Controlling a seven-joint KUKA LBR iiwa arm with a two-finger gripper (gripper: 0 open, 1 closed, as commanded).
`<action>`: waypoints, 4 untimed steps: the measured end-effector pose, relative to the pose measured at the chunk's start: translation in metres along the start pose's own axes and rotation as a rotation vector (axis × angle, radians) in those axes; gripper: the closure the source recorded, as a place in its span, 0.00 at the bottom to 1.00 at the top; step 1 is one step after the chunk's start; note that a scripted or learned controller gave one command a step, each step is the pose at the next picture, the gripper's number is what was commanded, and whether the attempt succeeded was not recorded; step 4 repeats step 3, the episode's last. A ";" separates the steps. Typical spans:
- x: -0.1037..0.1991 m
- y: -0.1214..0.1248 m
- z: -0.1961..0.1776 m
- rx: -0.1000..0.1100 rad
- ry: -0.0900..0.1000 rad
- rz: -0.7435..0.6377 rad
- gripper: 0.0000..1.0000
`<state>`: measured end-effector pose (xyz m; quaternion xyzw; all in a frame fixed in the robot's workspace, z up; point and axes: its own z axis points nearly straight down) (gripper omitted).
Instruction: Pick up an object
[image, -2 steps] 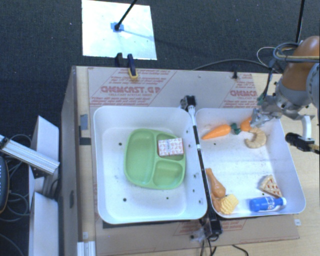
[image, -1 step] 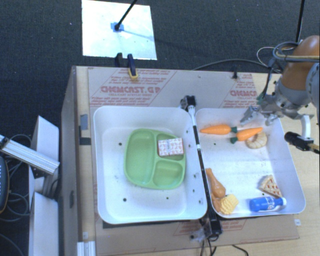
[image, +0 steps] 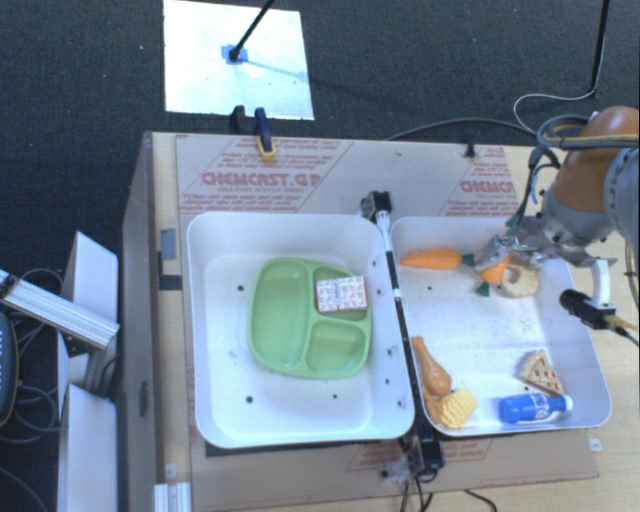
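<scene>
The arm (image: 590, 170) reaches in from the right and bends down over the far edge of the right bin (image: 590, 400). Its gripper (image: 508, 256) sits low among a small cluster of toys there — a second small carrot (image: 492, 272) and a pale round piece (image: 520, 284), possibly a bagel or cookie. The claw is too small and cluttered in this view to judge, so whether it is spread or pinching anything cannot be told.

Just to the left of the gripper lies an orange carrot (image: 432, 260), lengthwise along the bin's far side. Nearer the camera in the same bin are a drumstick (image: 433, 368), a yellow ridged piece (image: 458, 407) touching it, a waffle wedge (image: 541, 371) and a blue bottle (image: 530, 407) lying on its side.

The left bin (image: 225, 400) holds a green divided plate (image: 290, 320) — a checkered cracker (image: 341, 293) rests in its far right compartment.
</scene>
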<state>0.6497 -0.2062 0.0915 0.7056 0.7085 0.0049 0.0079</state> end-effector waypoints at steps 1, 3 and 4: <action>0.000 -0.002 -0.008 0.010 0.003 0.000 1.00; 0.032 -0.014 -0.128 0.013 0.004 0.000 1.00; 0.032 -0.014 -0.128 0.013 0.004 0.000 1.00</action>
